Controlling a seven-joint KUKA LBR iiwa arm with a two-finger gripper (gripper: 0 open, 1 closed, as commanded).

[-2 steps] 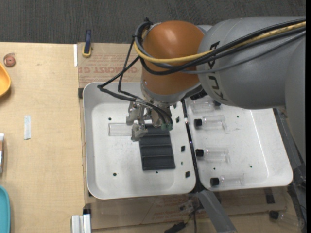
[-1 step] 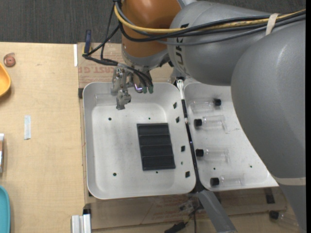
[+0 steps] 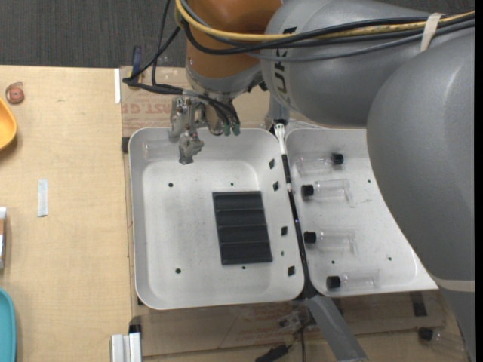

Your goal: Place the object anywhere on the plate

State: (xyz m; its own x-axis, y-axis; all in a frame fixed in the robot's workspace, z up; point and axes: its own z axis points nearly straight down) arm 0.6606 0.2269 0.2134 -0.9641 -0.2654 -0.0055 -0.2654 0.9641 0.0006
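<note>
A black ribbed rectangular plate [image 3: 242,228] lies flat in the middle of the left bin [image 3: 151,277]. Several clear tubes with black caps lie in the right bin [image 3: 392,270]; one of them, a tube [image 3: 326,161], is at its far end and another tube [image 3: 349,281] is near its front. My gripper [image 3: 186,148] hangs over the far left corner of the left bin, well away from the plate and the tubes. I see nothing held in it.
The arm's large grey body covers the right side and the right bin's far edge. On the wooden bench to the left sit an orange dish [image 3: 4,127], a small pink disc [image 3: 13,93] and a white strip [image 3: 43,198]. Cardboard [image 3: 151,104] lies behind the bins.
</note>
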